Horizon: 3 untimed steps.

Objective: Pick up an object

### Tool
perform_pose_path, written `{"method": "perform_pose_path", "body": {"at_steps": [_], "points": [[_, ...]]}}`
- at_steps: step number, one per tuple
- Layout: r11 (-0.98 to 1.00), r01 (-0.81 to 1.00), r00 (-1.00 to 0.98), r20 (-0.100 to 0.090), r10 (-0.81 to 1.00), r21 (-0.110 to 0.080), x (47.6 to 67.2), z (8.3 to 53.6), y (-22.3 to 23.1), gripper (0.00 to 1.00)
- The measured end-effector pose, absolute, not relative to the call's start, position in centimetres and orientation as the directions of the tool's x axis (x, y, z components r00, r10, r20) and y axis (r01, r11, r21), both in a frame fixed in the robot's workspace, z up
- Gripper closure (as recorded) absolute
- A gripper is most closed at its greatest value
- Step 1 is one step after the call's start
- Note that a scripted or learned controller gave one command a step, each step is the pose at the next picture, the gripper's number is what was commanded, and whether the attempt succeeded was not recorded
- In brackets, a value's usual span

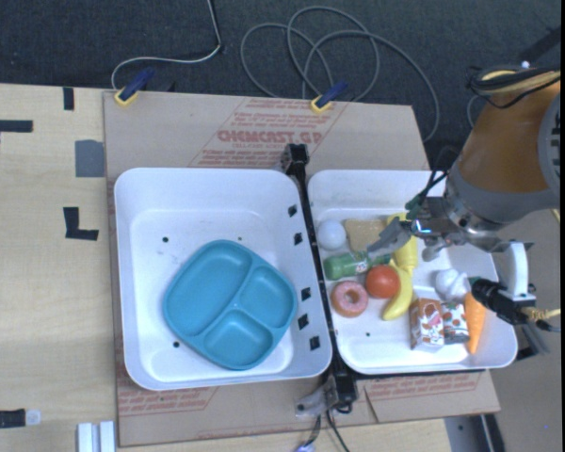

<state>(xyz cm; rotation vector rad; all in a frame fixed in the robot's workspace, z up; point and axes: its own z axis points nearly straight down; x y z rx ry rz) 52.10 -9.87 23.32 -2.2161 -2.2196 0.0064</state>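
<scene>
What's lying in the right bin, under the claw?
The right bin holds a white ball, green piece, tomato, donut, banana, printed packet and carrot. The claw covers whatever lies beneath it.

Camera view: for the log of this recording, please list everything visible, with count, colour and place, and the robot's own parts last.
bins: 2, white, side by side on the cardboard sheet
divided plate: 1, blue, left bin
white ball: 1, right bin near the divider
green item: 1, below the ball
donut: 1, pink, right bin front
tomato: 1, red, beside the donut
banana: 1, yellow, right bin middle
carrot: 1, orange, right bin's right side
patterned packet: 1, red and white, beside the carrot
clamps: 2, yellow and blue, cardboard's far edge
cables: grey, looped beyond the bench
arm: 1, grey and orange, right
gripper: 1, over the right bin
</scene>
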Motion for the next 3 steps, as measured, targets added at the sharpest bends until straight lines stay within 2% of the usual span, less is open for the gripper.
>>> {"method": "perform_pose_path", "body": {"at_steps": [1, 2, 3], "points": [[0.001, 1.000, -0.001, 0.002, 1.000, -0.006, 52.7, 10.0, -13.1, 0.00], [0.001, 1.000, -0.001, 0.004, 1.000, -0.012, 52.7, 10.5, -13.0, 1.00], [0.003, 1.000, -0.003, 0.001, 1.000, -0.005, 53.6, 18.1, -7.2, 1.00]]}}
